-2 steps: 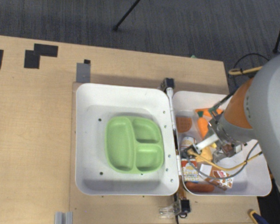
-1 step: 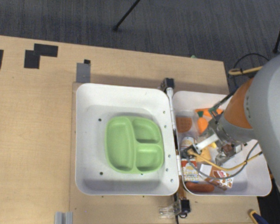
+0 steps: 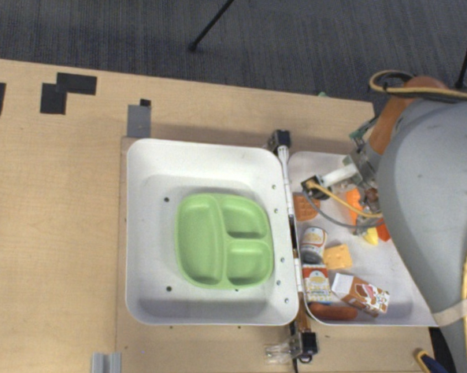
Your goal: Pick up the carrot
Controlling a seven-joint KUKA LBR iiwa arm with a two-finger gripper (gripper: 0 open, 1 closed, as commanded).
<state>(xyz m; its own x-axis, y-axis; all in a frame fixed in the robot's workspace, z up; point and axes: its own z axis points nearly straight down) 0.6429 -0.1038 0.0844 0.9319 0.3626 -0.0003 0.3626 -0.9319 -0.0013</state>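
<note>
The carrot (image 3: 348,201) lies in the right bin (image 3: 415,315) among crowded play food, just beside the gripper (image 3: 352,181), whose jaw state I cannot tell, so a close here risks pinching a neighbouring item or nudging the carrot aside.

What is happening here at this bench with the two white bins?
The grey robot arm reaches in from the right over the right white bin, which holds a heap of toy food. Its gripper is down among the items at the bin's far end, close to the orange carrot; whether it grips it cannot be told. The left white bin holds a green divided plate.
</note>
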